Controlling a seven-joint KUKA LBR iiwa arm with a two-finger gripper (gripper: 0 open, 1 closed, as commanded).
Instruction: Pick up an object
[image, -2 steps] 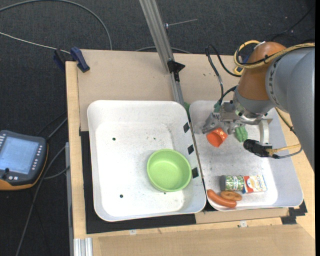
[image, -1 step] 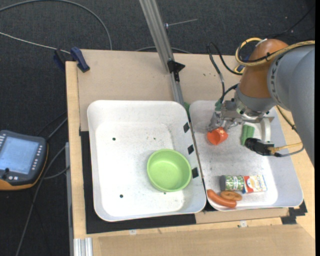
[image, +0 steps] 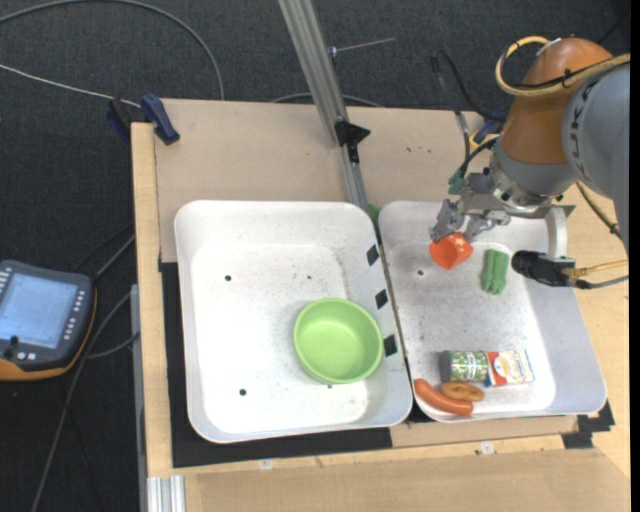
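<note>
- Camera view: the desk (image: 250, 140) carries two shallow white bins side by side, the left bin (image: 200, 240) and the right bin (image: 570, 350).
- In the left bin, a green bowl (image: 338, 340) sits upright toward the five o'clock corner, well apart from the arm's work.
- The arm (image: 560, 100) reaches in from three o'clock, its orange band above the wrist, and bends down over the twelve o'clock end of the right bin.
- The gripper (image: 462, 228) hangs just above a small red-orange object (image: 451, 250). The object sits right at the tips of the jaws, but whether it is clamped between them or merely lies under them I cannot tell, and the spread of the jaws is not clear either.
- I judge this red-orange object to be the thing chosen for the pick, since the wrist is centred over it.
- Just beside it at three o'clock lies a green block (image: 494, 271), close enough that it could be nudged.
- At the six o'clock edge of the right bin lie a small carton (image: 487, 367) and, touching it at seven o'clock, a red-and-orange toy sausage (image: 445, 396); both are well clear of the grasp.
</note>
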